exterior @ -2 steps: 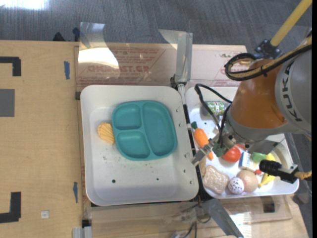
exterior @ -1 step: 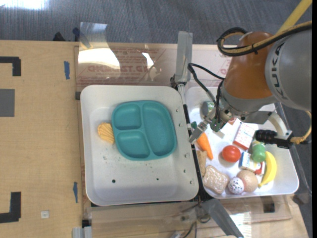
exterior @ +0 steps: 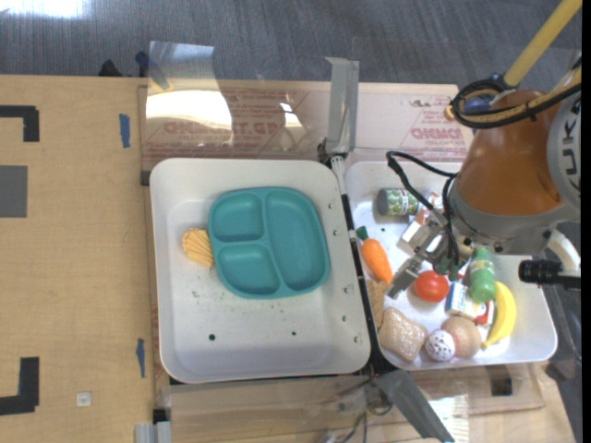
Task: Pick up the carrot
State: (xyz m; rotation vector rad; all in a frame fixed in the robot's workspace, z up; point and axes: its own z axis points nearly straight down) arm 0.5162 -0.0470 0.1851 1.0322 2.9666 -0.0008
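Observation:
The orange carrot with a green top lies at the left side of the right bin, close to the divider. My gripper hangs just to the right of the carrot, over the bin floor. Its two metal fingers stand apart, so it is open, and nothing sits between them. A red tomato lies right beside the lower finger. The grey and orange arm covers the upper right part of this bin.
In the right bin also lie a green can, a banana, a bread roll, a white ball and a green item. The left bin holds a teal divided plate and a yellow shell.

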